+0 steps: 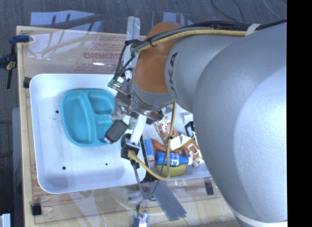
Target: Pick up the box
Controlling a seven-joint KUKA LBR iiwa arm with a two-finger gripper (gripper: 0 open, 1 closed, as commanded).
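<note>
A small box (191,149) with an orange and white print lies in the right bin, partly hidden under the arm. A second printed carton piece (165,126) lies just behind it. My gripper (122,142) hangs over the divider between the two bins, left of the box and apart from it. One dark finger (114,132) sits over the right edge of the blue tray (85,116), the other nearer the front. The gripper is open, with nothing between its fingers.
The blue divided tray lies in the left bin (73,172). In the right bin, a blue bottle (171,160) and a yellow item (170,171) lie beside the box. The grey arm and its orange band (153,70) cover most of the right bin.
</note>
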